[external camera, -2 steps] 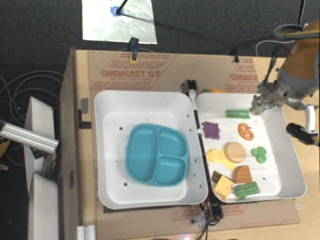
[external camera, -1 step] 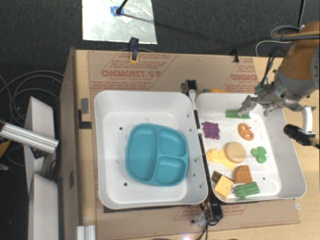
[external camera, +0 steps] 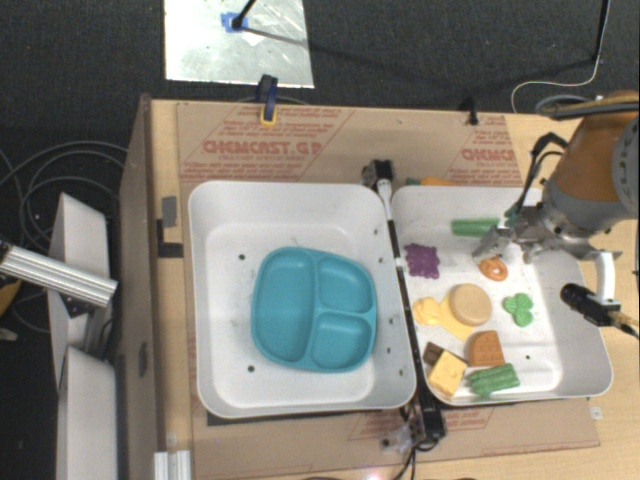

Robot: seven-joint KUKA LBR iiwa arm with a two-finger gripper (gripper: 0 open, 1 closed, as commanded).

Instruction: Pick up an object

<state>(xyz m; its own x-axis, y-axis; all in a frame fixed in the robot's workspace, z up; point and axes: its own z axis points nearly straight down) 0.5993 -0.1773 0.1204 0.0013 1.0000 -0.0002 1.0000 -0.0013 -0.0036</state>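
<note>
The arm [external camera: 600, 163] reaches in from the right, grey with its orange band up top, and the pincer [external camera: 505, 240] hangs low over the right bin [external camera: 590, 353], near that bin's upper middle. Its fingers look spread, one tip toward the green stick [external camera: 473, 227] and the other down toward the orange ring [external camera: 493, 267]. Nothing sits between them, so no catch here.

That orange ring lies just below the pincer, flat on the bin floor, very close to the lower fingertip; whether they touch, I cannot tell. The green stick lies on its side just left of the pincer, toward the bin's upper edge.

Around the rest of the right bin: a purple grape bunch [external camera: 423, 260] near the left wall, a pale yellow piece [external camera: 428, 312] below it, and a round tan bun [external camera: 470, 304] touching that yellow piece on its right. A green leafy piece [external camera: 518, 308] sits to the bun's right, apart from it. Lower down, an orange-brown toast slice [external camera: 485, 348], a yellow cheese block [external camera: 447, 373] with a small dark brown piece [external camera: 433, 352] at its upper left, and a green ridged vegetable [external camera: 493, 378] by the front edge.

Over in the left bin [external camera: 220, 218], a teal divided plate [external camera: 313, 308] lies flat, slightly right of centre. Both bins rest side by side on the brown surface [external camera: 260, 143].
</note>
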